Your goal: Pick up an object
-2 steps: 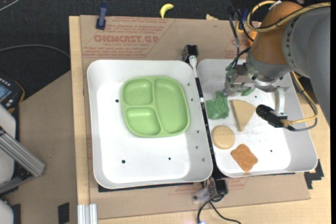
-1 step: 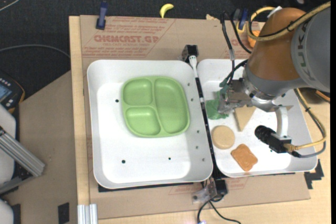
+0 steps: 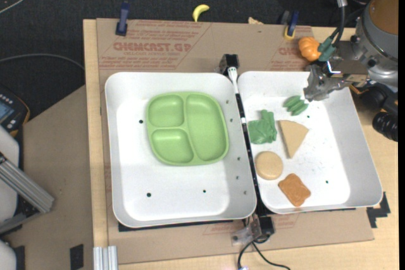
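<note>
Lowest in the frame, in the right bin point(image 3: 364, 155), lies an orange-brown toy piece point(image 3: 295, 190), with a round tan biscuit-like piece point(image 3: 269, 165) just above and left of it. Further up sit a tan wedge point(image 3: 293, 136) and, beside it to the left, a crumpled dark-green piece point(image 3: 262, 128). They lie loosely scattered, as if tipped in to give the arm a choice of targets. The left bin point(image 3: 126, 155) holds a light-green divided plate point(image 3: 188, 128), lying flat near its centre.

Higher still, at the upper middle of the right bin, is a small green pod-like piece point(image 3: 295, 104). The gripper point(image 3: 315, 93) hangs just above and to the right of it, reaching in from the right edge of the frame. Its tip looks very close to the pod, perhaps touching. How far apart its jaws stand I cannot tell, nor whether anything sits between them. Judging by position, the pod seems the likeliest target.

Beyond the bins, a small orange toy point(image 3: 308, 47) rests on the cardboard base point(image 3: 158, 41).
</note>
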{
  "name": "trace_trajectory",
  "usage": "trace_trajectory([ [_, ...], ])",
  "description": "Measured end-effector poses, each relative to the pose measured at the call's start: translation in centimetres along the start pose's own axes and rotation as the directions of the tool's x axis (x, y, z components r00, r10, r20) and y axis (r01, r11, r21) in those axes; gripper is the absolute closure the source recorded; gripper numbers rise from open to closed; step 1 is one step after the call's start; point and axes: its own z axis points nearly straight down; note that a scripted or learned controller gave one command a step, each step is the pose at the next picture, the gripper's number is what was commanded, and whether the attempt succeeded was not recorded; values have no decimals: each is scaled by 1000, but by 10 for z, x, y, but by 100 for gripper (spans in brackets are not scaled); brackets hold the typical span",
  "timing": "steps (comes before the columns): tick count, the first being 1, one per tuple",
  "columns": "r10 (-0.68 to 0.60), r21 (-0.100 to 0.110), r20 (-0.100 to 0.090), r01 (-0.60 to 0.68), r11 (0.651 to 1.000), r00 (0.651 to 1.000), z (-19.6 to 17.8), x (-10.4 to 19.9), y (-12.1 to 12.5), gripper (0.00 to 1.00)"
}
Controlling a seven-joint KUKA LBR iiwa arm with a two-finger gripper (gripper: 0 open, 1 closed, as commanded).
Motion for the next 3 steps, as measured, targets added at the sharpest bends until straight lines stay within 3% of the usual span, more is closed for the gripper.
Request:
trace_trajectory([
  [1, 6, 27, 1, -6, 1000, 1000, 97, 0, 23, 100],
  [2, 8, 25, 1, -8, 1000, 1000, 149, -48, 24, 100],
  [3, -2, 20, -1, 2, 1000, 1000, 117, 12, -13, 100],
])
